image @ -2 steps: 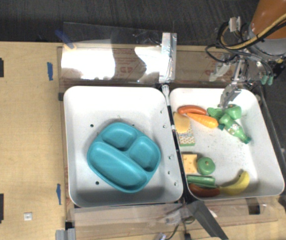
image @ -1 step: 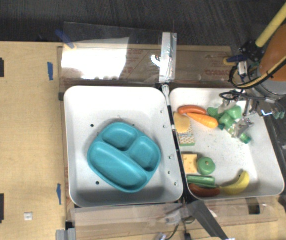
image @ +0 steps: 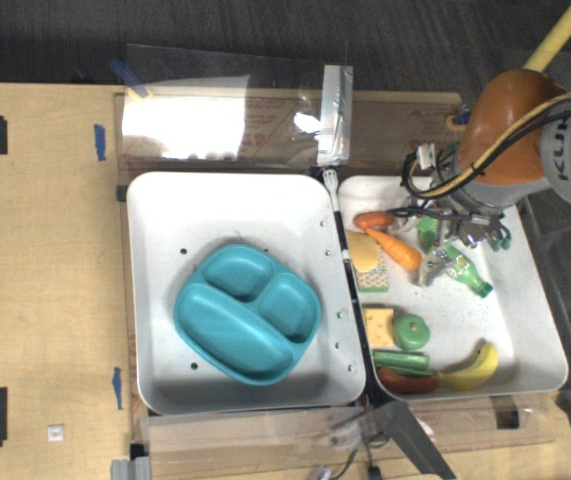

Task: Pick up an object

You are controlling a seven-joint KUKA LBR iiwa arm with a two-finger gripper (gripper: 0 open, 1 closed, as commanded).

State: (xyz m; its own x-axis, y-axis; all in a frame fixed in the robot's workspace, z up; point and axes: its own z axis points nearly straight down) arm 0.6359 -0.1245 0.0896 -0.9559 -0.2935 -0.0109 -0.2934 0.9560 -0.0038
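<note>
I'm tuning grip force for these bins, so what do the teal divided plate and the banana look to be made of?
The teal divided plate looks like moulded plastic: one even colour, soft sheen, rounded compartment walls. The banana is probably a plastic toy: smooth, evenly yellow, faintly glossy, with no bruising. Neither can be confirmed from this view.

Orange carrot (image: 397, 249), tilted, in right bin (image: 535, 318), upper left.
</note>
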